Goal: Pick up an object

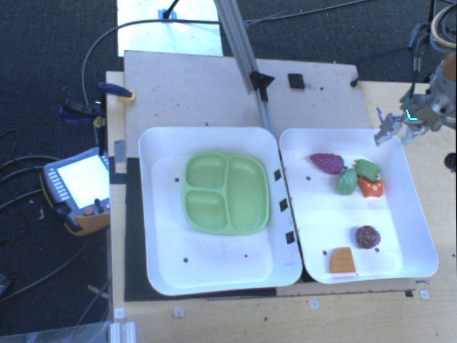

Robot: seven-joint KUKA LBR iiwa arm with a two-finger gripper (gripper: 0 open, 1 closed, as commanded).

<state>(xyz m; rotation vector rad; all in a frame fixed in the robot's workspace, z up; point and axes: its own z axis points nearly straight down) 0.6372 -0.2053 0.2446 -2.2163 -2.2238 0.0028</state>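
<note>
The right bin (414, 213) holds several small toy foods. A purple bunch (327, 163) lies near its back. Beside it sit a green piece (347, 181), a darker green leafy piece (367, 168) and a red-orange piece (370, 187), all touching. A dark maroon ball (367, 236) and an orange wedge (342, 260) lie toward the front. My gripper (398, 130) hangs over the bin's back right corner, above and to the right of the cluster. It is open, with nothing between its fingers.
The left bin (164, 249) holds a light green divided plate (227, 193). A slanted metal pole (239, 34) crosses the board behind the bins. A teach pendant (77, 190) and cables lie on the floor at the left.
</note>
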